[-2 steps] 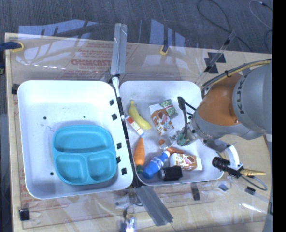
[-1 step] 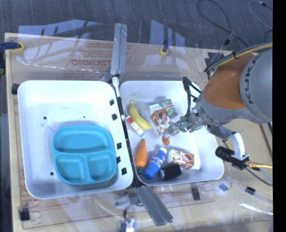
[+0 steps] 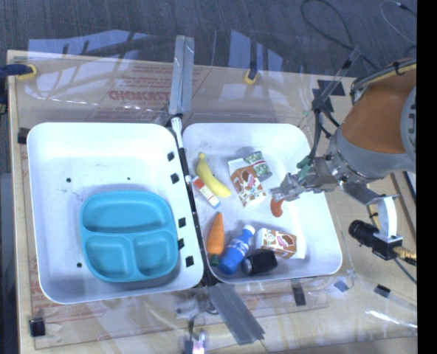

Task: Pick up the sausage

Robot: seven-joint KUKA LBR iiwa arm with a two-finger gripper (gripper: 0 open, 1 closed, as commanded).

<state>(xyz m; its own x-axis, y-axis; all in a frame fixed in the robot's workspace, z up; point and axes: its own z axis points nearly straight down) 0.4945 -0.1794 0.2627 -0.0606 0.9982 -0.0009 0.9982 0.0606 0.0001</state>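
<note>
The sausage (image 3: 277, 208) is a short reddish-brown piece in the right part of the right bin (image 3: 233, 135). My gripper (image 3: 286, 192) reaches in from the right and sits directly over the sausage's upper end, touching or nearly touching it. The view is too small to tell whether the sausage is gripped or still lies on the bin floor. The grey arm with its orange band (image 3: 377, 124) stretches away to the right edge.
The right bin also holds a banana (image 3: 211, 179), two small cartons (image 3: 249, 179), a carrot (image 3: 215, 233), a blue bottle (image 3: 237, 248), a black item (image 3: 261, 262) and another carton (image 3: 281, 242). A blue divided plate (image 3: 130, 234) lies in the left bin (image 3: 93, 150).
</note>
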